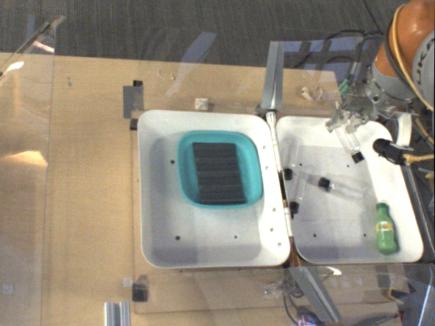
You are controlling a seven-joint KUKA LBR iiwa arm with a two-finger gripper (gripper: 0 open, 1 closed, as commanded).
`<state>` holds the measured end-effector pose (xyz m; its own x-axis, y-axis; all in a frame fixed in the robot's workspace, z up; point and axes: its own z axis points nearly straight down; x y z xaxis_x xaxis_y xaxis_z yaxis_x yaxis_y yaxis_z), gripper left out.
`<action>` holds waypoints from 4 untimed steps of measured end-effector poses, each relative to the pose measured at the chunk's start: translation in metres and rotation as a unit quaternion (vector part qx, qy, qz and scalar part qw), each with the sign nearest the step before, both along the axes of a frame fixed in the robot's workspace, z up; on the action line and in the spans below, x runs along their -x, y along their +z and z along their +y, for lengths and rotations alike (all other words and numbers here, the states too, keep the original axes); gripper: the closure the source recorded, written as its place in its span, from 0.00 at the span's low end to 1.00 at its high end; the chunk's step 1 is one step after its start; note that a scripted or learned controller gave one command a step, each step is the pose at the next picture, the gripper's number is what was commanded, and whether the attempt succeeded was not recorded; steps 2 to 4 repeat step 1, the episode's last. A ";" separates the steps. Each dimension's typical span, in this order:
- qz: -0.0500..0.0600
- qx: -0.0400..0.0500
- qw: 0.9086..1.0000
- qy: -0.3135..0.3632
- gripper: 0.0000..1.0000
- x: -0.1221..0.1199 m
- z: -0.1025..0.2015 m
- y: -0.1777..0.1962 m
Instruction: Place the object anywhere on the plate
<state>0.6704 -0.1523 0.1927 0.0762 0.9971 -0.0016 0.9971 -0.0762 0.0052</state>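
Observation:
A small green bottle (385,229) lies in the front right corner of the right bin (340,246), its cap pointing to the back. The teal plate (254,175) with a dark ridged insert sits in the middle of the left bin (204,250). My gripper (350,141) hangs over the back of the right bin, well behind the bottle and to the right of the plate. Its clear fingers (356,153) stand open with nothing between them.
A raised divider (280,182) runs between the two bins. A small clear piece with a black end (326,183) lies mid right bin. Cables and the arm's orange band (411,32) crowd the back right. A metal post (273,73) stands behind the bins.

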 end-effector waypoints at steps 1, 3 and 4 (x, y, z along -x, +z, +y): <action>0.000 0.000 1.000 0.000 0.00 0.000 0.000 0.000; 0.000 0.000 1.000 0.000 0.00 0.000 0.000 0.000; 0.000 0.000 1.000 0.000 0.00 0.000 0.000 0.000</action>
